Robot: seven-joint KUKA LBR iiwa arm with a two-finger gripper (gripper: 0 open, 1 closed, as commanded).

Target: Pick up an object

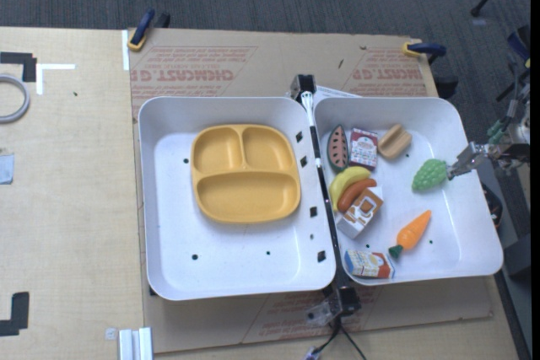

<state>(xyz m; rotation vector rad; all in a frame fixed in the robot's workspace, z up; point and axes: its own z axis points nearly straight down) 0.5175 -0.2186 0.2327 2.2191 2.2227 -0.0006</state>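
On the counter, two white bins were set side by side. A yellow divided plate was located in the left bin. Toy foods were held in the right bin: a green bumpy fruit, a carrot, a banana and small cartons. The gripper was positioned at the right rim, just beside the green fruit; whether contact was made, and how wide the jaws stood, could not be determined.

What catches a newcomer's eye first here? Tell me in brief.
The yellow plate lies alone in the left bin. The right bin holds a crowd of toy food, with a green fruit and a carrot apart from the rest. The gripper is at the green fruit's right side.
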